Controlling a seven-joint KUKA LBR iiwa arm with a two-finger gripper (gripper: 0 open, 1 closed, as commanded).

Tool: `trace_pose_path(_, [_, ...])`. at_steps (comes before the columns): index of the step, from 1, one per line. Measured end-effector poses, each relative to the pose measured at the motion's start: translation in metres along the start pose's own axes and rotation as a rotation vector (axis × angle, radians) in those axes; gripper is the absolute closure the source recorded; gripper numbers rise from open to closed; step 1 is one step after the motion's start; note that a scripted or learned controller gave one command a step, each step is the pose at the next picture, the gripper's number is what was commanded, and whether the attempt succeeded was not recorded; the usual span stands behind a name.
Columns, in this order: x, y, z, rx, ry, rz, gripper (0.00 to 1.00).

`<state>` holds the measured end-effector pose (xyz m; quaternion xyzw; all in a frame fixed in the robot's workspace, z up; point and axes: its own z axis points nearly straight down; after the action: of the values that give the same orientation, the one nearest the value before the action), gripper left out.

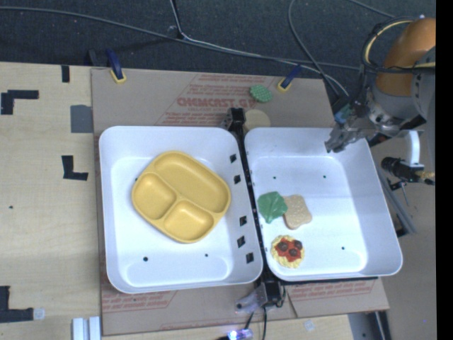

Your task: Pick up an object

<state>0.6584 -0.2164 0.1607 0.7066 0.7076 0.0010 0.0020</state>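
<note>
The tool (338, 139) (grip state unclear) hovers at the right bin's (368, 190) far edge, so it should travel toward the toast (298, 212) beside the green leaf (272, 205).

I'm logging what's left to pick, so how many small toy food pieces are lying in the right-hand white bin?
3, all near its left wall: a green leafy piece, a tan bread-shaped piece touching it, and a round yellow pizza-like piece below them. Nothing seems hidden.

A single fixed camera hangs above the table (42, 190), looking down at a slant; it takes in both white bins whole, the left bin (113, 211) and right bin (375, 218) side by side; the arm (403, 69) enters from the right edge.
</note>
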Motion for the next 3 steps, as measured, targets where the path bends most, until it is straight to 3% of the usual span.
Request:
trace_pose_path(1, [0.002,-0.001,-0.064,0.0,0.0,0.0,1.0])
trace_pose_path(2, [0.003,0.0,-0.072,0.004,0.001,0.0,1.0])
trace_pose_path(3, [0.055,-0.019,-0.081,0.005,0.002,-0.003,1.0])
